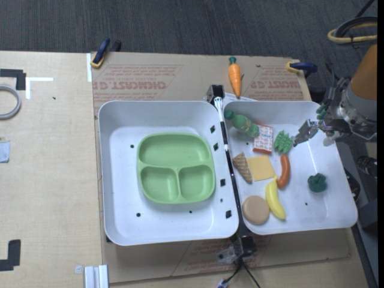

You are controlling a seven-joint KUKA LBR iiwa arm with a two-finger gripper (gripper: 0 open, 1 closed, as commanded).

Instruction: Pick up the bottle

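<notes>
The bottle (242, 123) is small and green with a lighter cap, and it lies on its side in the far left corner of the right bin (336, 218). My gripper (316, 135) hangs over the far right part of that bin, well to the right of the bottle. It is open, with nothing between its fingers (303, 132). A green leafy toy (282, 141) and a red and white carton (263, 140) lie between the gripper and the bottle.
The right bin also holds a sausage (284, 171), a cheese slice (261, 168), a bread piece (242, 167), a banana (275, 200), a bun (256, 210) and a broccoli (317, 183). A green divided plate (176, 168) sits in the left bin. A carrot (234, 77) lies beyond the bins.
</notes>
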